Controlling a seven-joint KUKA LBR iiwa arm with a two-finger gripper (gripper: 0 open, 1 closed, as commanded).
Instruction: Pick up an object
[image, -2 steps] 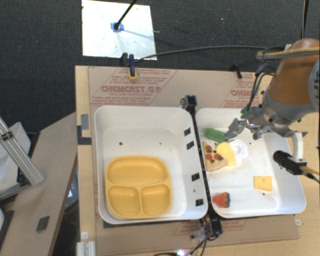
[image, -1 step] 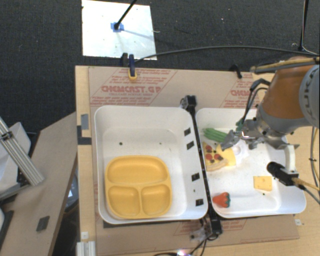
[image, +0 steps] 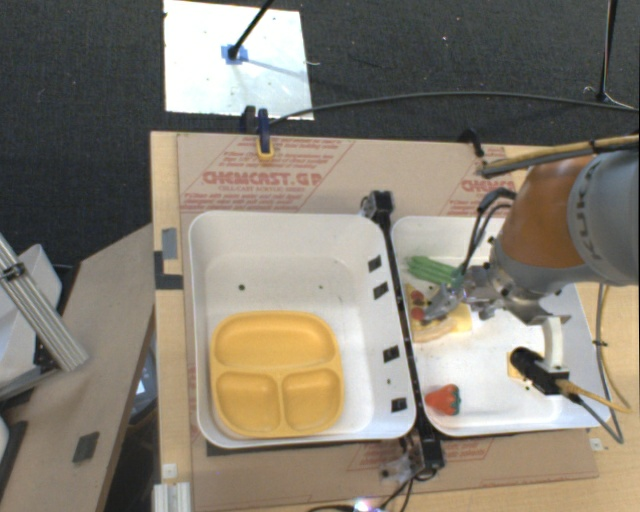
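We see the grey arm (image: 560, 220), orange-banded above the wrist, reaching low into the right bin (image: 490, 412) of the 2 white bins on the bench (image: 166, 350). Its claw (image: 432, 308) sits close to the wall shared with the left bin (image: 280, 240). We cannot tell whether the claw is open or closed, and we see nothing clearly gripped in it. Directly under the claw, and spreading out just to its near side, lies a pale yellow flat piece (image: 452, 326); whether the claw touches it we cannot tell. Just beyond the claw, toward the bin's far wall, lies a green toy vegetable (image: 432, 268), long and tilted. Tight beside the claw on the divider side are some small red and orange bits (image: 417, 296), too small for us to name. Well to the near side of the claw, by the bin's front wall, rests 1 red toy fruit with a green top (image: 443, 398), apart from everything else. Across the divider from the claw, in the left bin's near half, sits a yellow tray with 3 compartments (image: 278, 372). Far beyond the claw, a blue and yellow clamp (image: 263, 135) grips the bench's far edge.
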